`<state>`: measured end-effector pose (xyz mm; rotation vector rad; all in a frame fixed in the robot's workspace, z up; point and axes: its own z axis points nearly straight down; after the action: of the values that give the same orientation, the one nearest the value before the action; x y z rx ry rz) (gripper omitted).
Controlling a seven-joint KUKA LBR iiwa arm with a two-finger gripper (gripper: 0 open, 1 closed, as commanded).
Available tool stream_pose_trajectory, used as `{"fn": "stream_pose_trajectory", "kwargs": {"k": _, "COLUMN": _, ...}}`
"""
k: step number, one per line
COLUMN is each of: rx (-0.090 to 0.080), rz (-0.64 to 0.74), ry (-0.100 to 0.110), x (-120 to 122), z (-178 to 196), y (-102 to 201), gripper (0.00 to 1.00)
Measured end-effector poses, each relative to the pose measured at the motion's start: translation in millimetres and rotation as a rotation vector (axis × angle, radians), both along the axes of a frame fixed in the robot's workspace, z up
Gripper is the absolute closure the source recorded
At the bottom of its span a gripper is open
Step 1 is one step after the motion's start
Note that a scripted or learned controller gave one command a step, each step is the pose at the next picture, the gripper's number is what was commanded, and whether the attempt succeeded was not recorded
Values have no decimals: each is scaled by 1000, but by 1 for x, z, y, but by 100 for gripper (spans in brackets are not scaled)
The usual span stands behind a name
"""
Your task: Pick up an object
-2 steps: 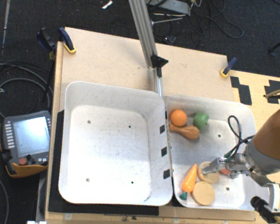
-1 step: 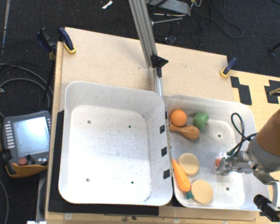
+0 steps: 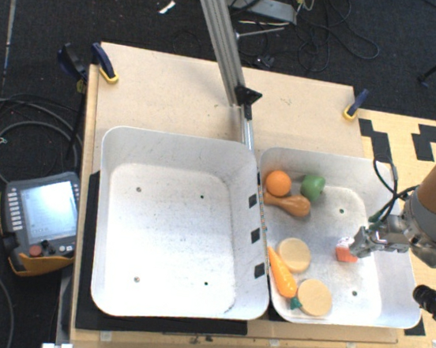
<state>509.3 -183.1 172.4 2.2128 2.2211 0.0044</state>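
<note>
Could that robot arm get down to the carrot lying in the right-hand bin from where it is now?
Probably yes. The carrot lies uncovered by the bin's left wall, with only two flat tan discs beside it, and the gripper is already low over the same bin.

No readable text, pendant screen (image 3: pixel 46 208) too blurred, no labels legible

Light: bright, even, cast from overhead.
Shadows: soft, faint.
Glare: white bins (image 3: pixel 171 227) slightly washed.
Focus: mildly soft throughout.

I'm working in a robotics lab: a teach pendant (image 3: pixel 40 221) sits far left of my claw (image 3: pixel 358 245), with loose cables (image 3: pixel 301 29) on dark carpet (image 3: pixel 33 65) beyond the clamped bench (image 3: pixel 180 97).
</note>
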Motion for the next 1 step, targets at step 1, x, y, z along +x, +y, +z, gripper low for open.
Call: {"fn": "stream_pose_trajectory", "kwargs": {"k": 1, "rx": 0, "rz": -1, "ry": 0, "x": -8, "z": 49, "y": -2, "gripper": 100}}
